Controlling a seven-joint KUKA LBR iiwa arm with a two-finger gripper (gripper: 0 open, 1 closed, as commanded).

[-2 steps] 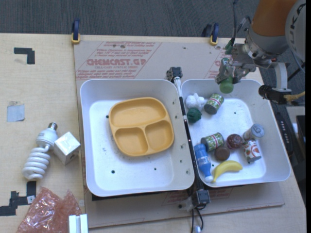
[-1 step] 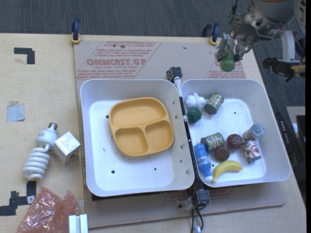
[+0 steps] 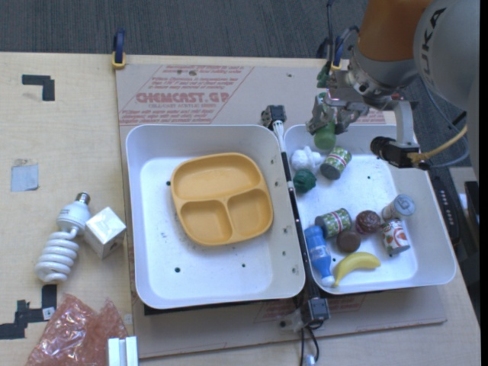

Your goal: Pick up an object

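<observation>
Green rounded lump [image 3: 325, 138] pinched between metal pincer [image 3: 326, 128] fingers above right bin [image 3: 427, 269].

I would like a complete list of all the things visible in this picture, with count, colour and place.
bins: 2, white, side by side on the bench
divided plate: 1, orange-yellow, left bin
banana: 1, yellow, right bin, near edge
bottle: 1, blue, beside the banana
small cans: 3, right bin
white figure: 1, right bin, far left corner
dark green lump: 1, under the white figure
light bulb: 1, white spiral, on the bench at left
cube: 1, white, beside the bulb
green object: 1, at the jaws
gripper: 1, grey, over the right bin's far edge
</observation>
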